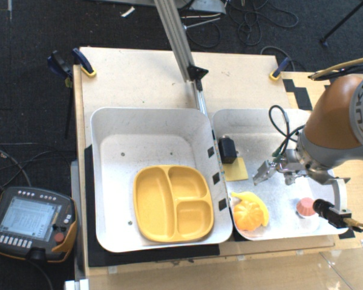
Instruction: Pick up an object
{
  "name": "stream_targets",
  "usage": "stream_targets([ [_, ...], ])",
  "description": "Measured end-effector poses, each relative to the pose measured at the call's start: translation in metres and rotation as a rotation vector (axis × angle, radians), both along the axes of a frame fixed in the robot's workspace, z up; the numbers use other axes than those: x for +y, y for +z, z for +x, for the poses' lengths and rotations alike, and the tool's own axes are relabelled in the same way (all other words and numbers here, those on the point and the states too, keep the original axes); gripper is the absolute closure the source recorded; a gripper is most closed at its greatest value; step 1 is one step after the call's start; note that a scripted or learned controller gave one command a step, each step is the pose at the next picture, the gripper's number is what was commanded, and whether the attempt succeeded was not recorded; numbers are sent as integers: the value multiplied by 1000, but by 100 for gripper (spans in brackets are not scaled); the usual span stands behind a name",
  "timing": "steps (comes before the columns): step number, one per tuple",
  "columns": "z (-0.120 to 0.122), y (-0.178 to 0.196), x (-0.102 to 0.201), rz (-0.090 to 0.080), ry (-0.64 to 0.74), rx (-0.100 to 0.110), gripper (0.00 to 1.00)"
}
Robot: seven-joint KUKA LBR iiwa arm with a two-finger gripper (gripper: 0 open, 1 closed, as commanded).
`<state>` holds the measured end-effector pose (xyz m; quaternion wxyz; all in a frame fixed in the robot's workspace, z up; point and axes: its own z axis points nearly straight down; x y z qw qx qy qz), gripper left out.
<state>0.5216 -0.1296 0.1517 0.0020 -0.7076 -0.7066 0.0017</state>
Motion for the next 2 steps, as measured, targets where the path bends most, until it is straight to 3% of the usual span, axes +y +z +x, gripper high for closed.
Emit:
stream_targets([
  [1,-1,-54,1,1,1,0,0],
  [2,0,-41,1,0,1,-5,100],
])
